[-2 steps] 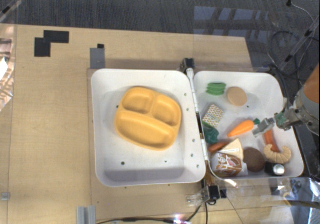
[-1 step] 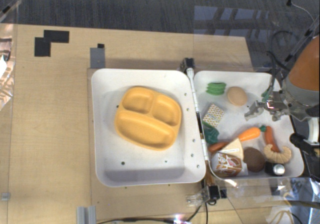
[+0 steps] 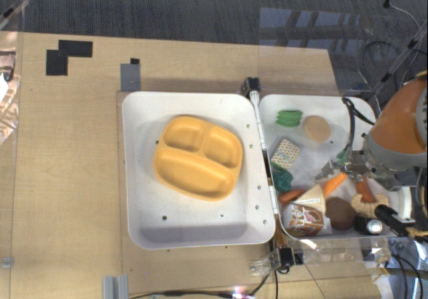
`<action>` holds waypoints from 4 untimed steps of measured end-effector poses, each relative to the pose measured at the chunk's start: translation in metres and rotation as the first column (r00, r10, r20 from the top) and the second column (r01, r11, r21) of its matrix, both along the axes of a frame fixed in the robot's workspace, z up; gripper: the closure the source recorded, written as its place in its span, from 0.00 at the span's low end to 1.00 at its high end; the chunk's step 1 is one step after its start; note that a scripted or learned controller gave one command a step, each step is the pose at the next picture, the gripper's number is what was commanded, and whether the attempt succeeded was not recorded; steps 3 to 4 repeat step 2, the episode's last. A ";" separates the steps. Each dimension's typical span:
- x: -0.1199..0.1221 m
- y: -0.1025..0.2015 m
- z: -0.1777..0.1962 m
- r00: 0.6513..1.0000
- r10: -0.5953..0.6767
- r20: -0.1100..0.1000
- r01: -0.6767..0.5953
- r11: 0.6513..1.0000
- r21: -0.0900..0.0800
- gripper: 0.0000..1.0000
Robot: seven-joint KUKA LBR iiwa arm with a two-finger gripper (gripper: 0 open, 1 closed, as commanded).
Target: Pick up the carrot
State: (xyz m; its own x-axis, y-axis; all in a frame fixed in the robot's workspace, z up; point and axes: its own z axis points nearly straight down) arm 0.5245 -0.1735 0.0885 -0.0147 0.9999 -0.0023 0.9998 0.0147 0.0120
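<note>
Gripper point(image 3: 338, 174) low inside the right bin point(image 3: 304, 105), toward its near right corner, below the grey wrist and orange band. Fingers point(image 3: 329, 170) slightly apart; carrot point(image 3: 334, 184) touching the tips, orange body lying just beneath and between them. Firm hold not confirmed: contact plain, clamping unclear.

Carrot short, orange, tilted, resting among clutter at the bin's near edge. Judged light, stiff, smooth-skinned, probably a plastic toy, hence prone to slip or roll from a shallow pinch. Best taken across the thick middle, fingers square to its length, not at the tapered end.

Close around it: a tan wedge point(image 3: 309, 196) touching on the left, a brown ball point(image 3: 341, 212) just beyond toward the near edge, a printed carton point(image 3: 302, 219) at the near left corner, another orange piece point(image 3: 289, 195) by the left wall. Crowding likely to obstruct the fingers.

Farther off: patterned square point(image 3: 286, 152) mid-bin, green piece point(image 3: 289, 118) and tan disc point(image 3: 317, 128) along the far edge.

Left bin point(image 3: 134, 157) carrying a yellow divided plate point(image 3: 198, 156) at its centre, well apart from the work.
</note>
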 end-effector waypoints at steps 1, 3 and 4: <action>0.004 0.002 0.012 1.000 0.004 0.008 -0.004 1.000 0.000 1.00; 0.071 0.063 0.066 0.987 0.161 -0.002 -0.161 0.987 0.001 1.00; 0.071 0.063 0.066 0.987 0.161 -0.002 -0.161 0.987 0.001 1.00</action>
